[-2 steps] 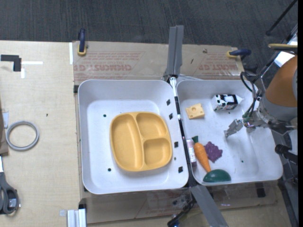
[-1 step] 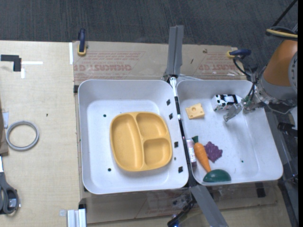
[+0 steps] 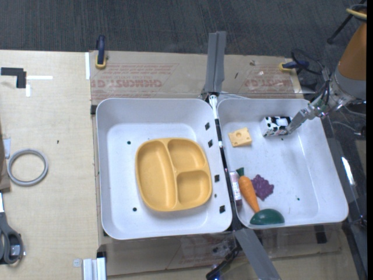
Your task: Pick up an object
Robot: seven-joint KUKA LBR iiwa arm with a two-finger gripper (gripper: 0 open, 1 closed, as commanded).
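Bins sit side by side on your tabletop [image 3: 46,98], and the arm [image 3: 354,57] comes in from the right above the far corner of the right bin [image 3: 326,156]. Your pincer [image 3: 297,121] slants down toward a small black-and-white cow toy [image 3: 275,125] at the far side of that bin; its tip lies just beside the toy, perhaps touching it, but you cannot tell how far the pincer is open, nor whether it has hold of anything. Near the cow, toward the divider, you see a yellow cheese wedge [image 3: 240,137]. At the near end of the same bin lie an orange carrot [image 3: 249,193], a bunch of purple grapes [image 3: 263,186] just beside it, a dark green rounded piece [image 3: 267,217] touching the carrot's tip, and a small packet [image 3: 235,182] along the left wall. Your left bin [image 3: 116,203] holds a yellow divided plate [image 3: 173,174] with three compartments. A grey ring [image 3: 26,167] rests on the tabletop well to the left.
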